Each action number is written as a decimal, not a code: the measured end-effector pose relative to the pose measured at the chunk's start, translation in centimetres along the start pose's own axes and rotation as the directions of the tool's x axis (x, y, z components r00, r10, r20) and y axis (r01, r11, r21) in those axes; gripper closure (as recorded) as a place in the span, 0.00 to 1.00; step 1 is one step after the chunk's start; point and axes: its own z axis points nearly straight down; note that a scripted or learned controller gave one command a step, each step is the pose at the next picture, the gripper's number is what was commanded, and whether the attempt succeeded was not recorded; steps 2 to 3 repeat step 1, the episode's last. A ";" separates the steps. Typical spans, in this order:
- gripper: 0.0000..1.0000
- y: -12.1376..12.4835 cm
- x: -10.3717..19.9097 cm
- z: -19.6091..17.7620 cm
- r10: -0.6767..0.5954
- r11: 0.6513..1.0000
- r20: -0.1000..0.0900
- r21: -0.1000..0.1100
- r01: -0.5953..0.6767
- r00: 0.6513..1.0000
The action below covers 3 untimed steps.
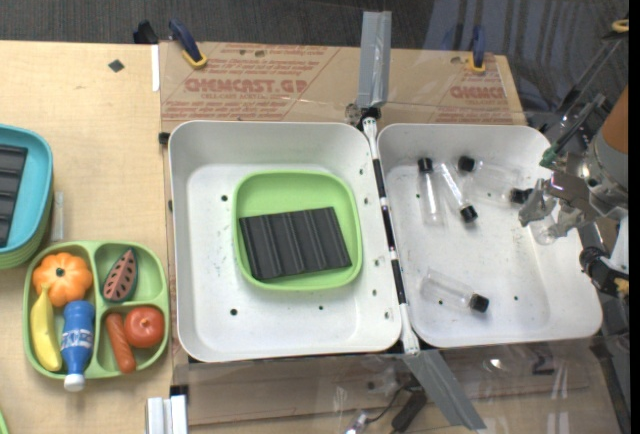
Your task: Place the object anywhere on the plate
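Near gripper (548, 207), upright vial (549, 226), cap unseen.

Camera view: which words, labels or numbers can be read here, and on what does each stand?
"CHEMCAST.G": red print on the brown paper-faced sheet behind the left bin; the letters after it are too blurred to read.
"CHEMCAS": red print on the same kind of sheet behind the right bin, cut off.
Smaller red lines on both sheets: too small.
Blue bottle label: too blurred.
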 end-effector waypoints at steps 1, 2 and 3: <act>0.00 0.0 0.0 0.0 0.000 1.000 0.000 0.000 0.000 1.000; 0.00 0.0 0.0 0.0 0.000 1.000 0.000 0.000 0.000 1.000; 0.00 0.0 0.0 0.0 0.000 1.000 0.000 0.000 0.000 1.000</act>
